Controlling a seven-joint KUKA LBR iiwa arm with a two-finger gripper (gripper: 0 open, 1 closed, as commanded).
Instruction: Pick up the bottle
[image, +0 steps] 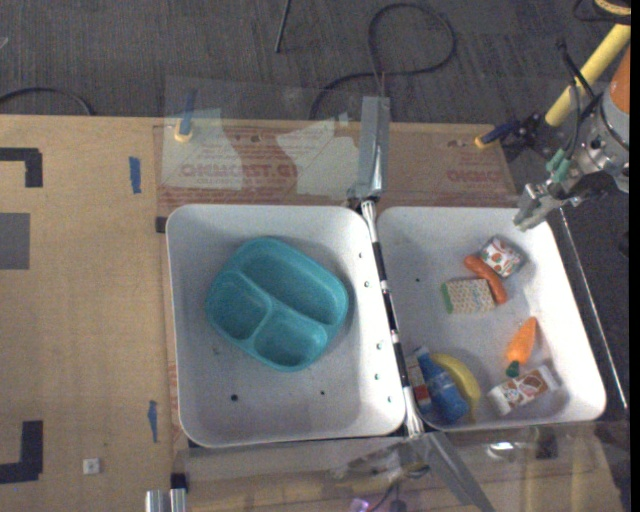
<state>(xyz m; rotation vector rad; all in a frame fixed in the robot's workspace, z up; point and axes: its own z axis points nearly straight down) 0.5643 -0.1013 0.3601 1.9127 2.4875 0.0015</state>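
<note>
A: Bottle (443, 388) down at the near-left corner of the right bin (570, 300), blue, lying close against the bin wall, touching a yellow banana-shaped toy (463, 374) on its right.

B: Gripper (532, 210) up at the far-right corner of the same bin, above the rim, well apart from the bottle. Holding nothing. Open or closed? Cannot tell; too small and blurred.

A: Risks, then. Judged from the layout: 1, little room between bottle and wall, so a descending jaw could land on the rim or the divider instead of beside the bottle.

B: 2, yellow toy pressed alongside, so possibly grabbed together or nudged, rolling the bottle away.

A: 3, a long diagonal crossing over the orange carrot (521, 342) and the small carton (522, 389); a low pass could knock them.

B: Also a rounded, probably slick body. Off-centre closing likely to squeeze it out sideways.
</note>
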